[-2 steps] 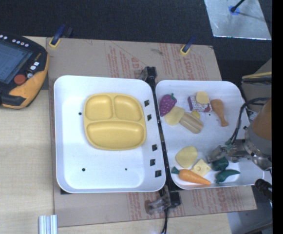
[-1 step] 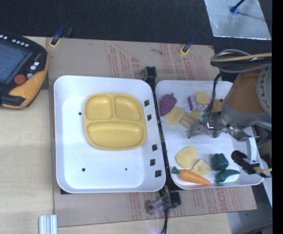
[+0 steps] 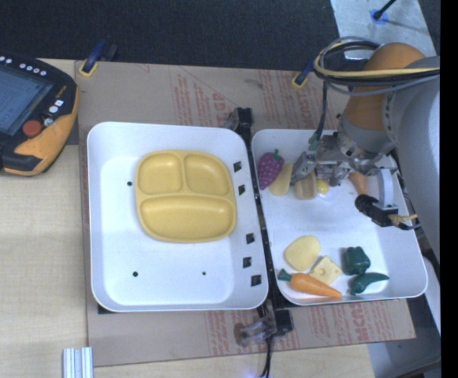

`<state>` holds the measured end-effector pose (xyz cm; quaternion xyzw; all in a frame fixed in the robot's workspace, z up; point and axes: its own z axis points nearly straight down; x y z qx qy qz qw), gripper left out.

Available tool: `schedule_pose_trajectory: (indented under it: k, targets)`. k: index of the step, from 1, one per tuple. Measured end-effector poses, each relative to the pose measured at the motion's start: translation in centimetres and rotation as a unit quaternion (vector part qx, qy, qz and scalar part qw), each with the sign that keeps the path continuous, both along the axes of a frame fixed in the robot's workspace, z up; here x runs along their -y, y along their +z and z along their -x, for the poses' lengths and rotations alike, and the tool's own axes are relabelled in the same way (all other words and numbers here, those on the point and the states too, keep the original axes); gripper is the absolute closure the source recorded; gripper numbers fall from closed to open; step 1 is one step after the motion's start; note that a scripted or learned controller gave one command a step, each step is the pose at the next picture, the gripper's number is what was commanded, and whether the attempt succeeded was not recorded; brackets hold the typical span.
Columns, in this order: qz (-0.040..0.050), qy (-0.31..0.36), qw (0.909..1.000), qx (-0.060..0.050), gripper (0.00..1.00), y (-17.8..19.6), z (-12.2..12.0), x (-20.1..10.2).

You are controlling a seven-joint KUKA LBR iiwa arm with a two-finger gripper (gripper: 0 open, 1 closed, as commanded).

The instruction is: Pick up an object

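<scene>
My gripper (image 3: 310, 181) is low in the right bin (image 3: 386, 235), near its back left part, right over a small yellowish object (image 3: 307, 189) that its body partly hides. A purple grape bunch (image 3: 270, 168) and a pale yellow piece (image 3: 284, 178) lie just left of it. Toward the bin's front lie a yellow round piece (image 3: 301, 252), a cheese wedge (image 3: 328, 270), an orange carrot (image 3: 314, 285) and a dark green pepper (image 3: 356, 260) with a green pod (image 3: 368, 282). An orange item (image 3: 358, 183) peeks out behind the wrist.
The left bin (image 3: 110, 235) holds a yellow divided plate (image 3: 186, 194). A teach pendant (image 3: 20, 113) rests on the bench at the far left. The arm's grey body and orange band (image 3: 386, 77) loom over the right bin's back right corner.
</scene>
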<state>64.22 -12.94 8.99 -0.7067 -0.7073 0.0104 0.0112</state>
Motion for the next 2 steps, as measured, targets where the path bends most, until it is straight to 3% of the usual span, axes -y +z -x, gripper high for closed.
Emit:
schedule_pose_trajectory:
  k: [1, 2]
  targets:
    - [0.0015, 0.003, 0.9999, 0.012, 1.0, 1.3, -0.3, 0.0]
    - [-0.0007, 0.005, 0.9998, 0.02, 1.0, 10.9, -1.7, -7.2]
